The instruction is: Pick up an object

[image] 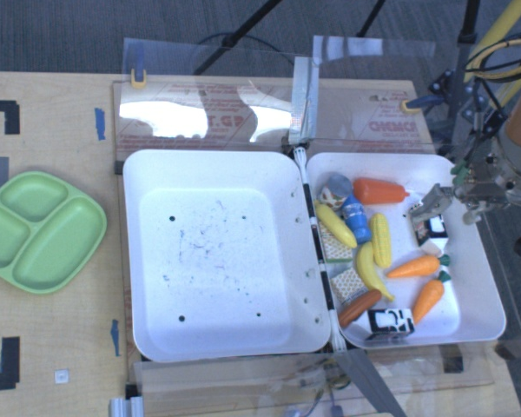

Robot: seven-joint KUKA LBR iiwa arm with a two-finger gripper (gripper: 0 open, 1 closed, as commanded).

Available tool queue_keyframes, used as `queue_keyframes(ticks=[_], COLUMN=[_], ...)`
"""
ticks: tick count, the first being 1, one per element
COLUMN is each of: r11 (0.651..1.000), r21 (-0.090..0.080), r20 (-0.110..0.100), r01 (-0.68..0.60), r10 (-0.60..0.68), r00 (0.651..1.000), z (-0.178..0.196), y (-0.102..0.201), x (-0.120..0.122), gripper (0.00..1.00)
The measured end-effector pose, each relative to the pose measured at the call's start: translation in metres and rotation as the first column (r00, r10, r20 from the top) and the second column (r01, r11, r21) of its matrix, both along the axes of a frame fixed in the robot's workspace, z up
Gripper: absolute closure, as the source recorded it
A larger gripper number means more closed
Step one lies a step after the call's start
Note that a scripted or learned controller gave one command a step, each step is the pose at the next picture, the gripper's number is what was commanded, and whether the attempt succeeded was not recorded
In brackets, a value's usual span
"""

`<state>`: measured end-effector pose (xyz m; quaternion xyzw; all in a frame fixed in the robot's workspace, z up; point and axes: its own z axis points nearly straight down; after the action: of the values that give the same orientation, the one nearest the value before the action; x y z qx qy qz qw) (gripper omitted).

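Observation:
The right bin (486, 315) holds several toy foods. An orange-red piece (379, 191) lies at the back beside a blue bottle (356, 218). Yellow bananas (333, 223) and a corn cob (381, 240) sit in the middle. Two carrots (414, 267) (428, 298) lie toward the right, and a brown sausage (359, 306) lies at the front. One small black-and-white block (432, 228) rests near the right wall, another (389, 321) at the front. My gripper (443, 201) hangs over the bin's right side, just above the first block. Nothing visibly hangs from it.
The left bin (148, 176) stands beside the right one, with a clear divider (302, 102) rising behind them. A green sectioned plate (42, 229) lies on the bench at far left. Cables and stand legs crowd the upper right.

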<state>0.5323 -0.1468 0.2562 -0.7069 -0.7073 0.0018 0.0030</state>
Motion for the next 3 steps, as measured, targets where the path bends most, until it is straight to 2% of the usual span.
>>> queue_keyframes(ticks=[1,2,3], r11=[1.0,0.997,0.989], r21=[0.0,-0.003,-0.003], r20=[-0.002,0.005,0.004], r01=[0.0,0.078,0.146], r10=[0.0,-0.078,-0.146], r00=[1.0,0.997,0.989], z=[0.007,0.018,-0.076], y=[-0.001,0.054,-0.01], x=[0.002,0.036,0.095], gripper=[1.0,1.0,1.0])
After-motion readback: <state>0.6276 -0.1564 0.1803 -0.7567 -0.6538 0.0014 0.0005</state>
